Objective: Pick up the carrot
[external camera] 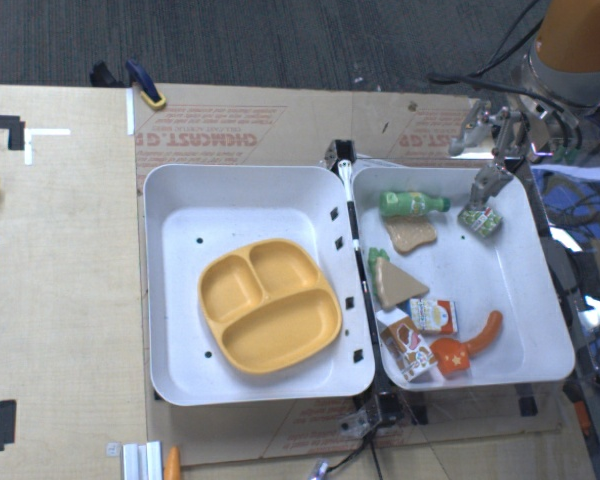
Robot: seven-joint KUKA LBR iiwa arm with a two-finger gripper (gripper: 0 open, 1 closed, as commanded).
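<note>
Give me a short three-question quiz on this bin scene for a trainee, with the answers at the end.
1. True or false: the yellow divided plate lies in the left bin.
2. Which item lies nearest the pincer? A) green bottle B) small green packet C) carrot
3. Fill in: the carrot rests near the right bin's ____ corner, beside a red pepper.

Key
1. True.
2. B; the pincer hovers right at the packet, far from the carrot.
3. Front right, as the camera sees it.
</note>
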